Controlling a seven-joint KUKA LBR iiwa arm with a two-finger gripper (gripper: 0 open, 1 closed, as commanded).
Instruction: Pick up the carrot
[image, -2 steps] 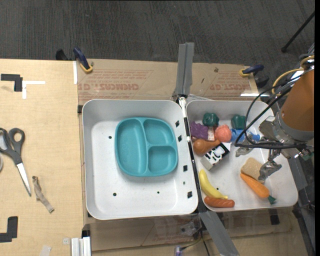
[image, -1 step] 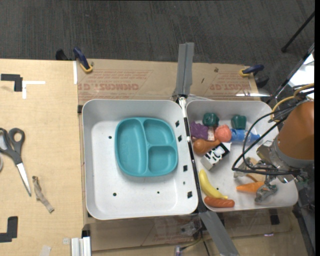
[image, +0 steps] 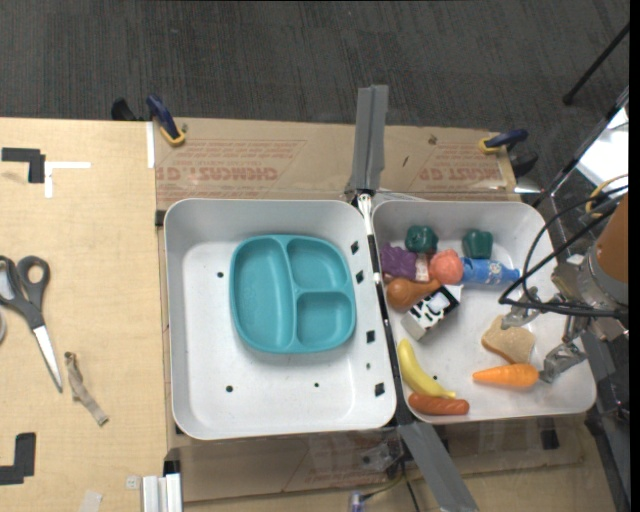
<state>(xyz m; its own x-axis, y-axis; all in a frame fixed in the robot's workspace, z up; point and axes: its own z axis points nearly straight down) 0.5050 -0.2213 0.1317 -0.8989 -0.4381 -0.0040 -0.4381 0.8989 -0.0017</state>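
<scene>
The orange carrot (image: 505, 376) lies flat near the front right of the right bin (image: 560, 405), with its thick end pointing right. My gripper (image: 539, 341) hangs at the bin's right side, just above and to the right of the carrot. It is open. The lower fingertip (image: 556, 363) sits close to the carrot's thick end, and the upper fingertip (image: 517, 319) is above a slice of bread (image: 506, 344). Nothing is held between the fingers.
The right bin also holds a banana (image: 420, 370), a red sausage (image: 438, 404), a drumstick (image: 404, 292), a black-and-white box (image: 435, 307), a blue bottle (image: 490, 271) and several small toys. A teal divided plate (image: 295, 293) lies in the left bin (image: 190, 330). Scissors (image: 30, 310) lie on the bench at left.
</scene>
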